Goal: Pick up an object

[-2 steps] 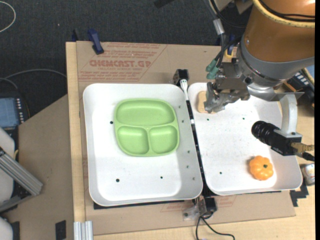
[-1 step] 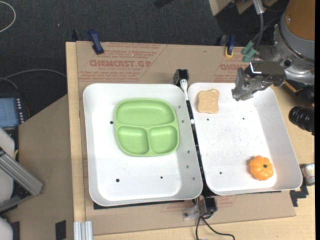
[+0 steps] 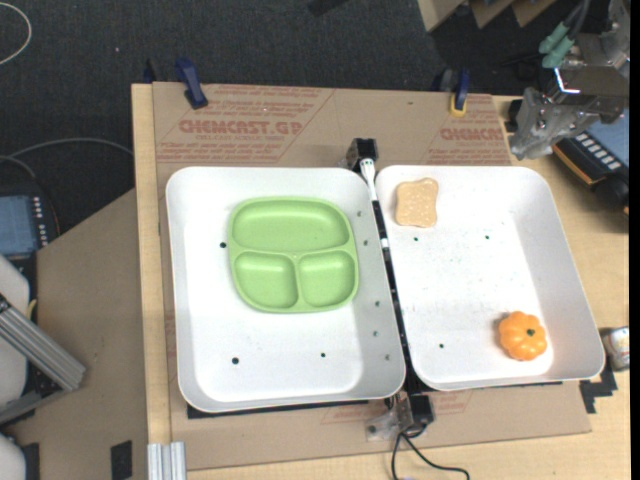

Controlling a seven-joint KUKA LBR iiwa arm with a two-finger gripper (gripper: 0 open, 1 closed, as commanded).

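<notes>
A slice of toast (image 3: 416, 203) lies flat at the far left corner of the right bin (image 3: 560, 248). Near that bin's front right corner sits a small orange pumpkin (image 3: 522, 335). A green divided plate (image 3: 293, 253) rests in the middle of the left bin (image 3: 190, 268). My gripper (image 3: 530, 128) hangs beyond the far right corner of the right bin, above the cardboard and outside both bins, well away from the toast and the pumpkin. Nothing shows in its grasp.
Both bins sit on a cardboard sheet (image 3: 250, 118) held by a blue clamp (image 3: 190, 83) and a yellow clamp (image 3: 460, 96) at the far edge. A black bracket (image 3: 364, 154) joins the bins at the back. Cables and equipment crowd the far right.
</notes>
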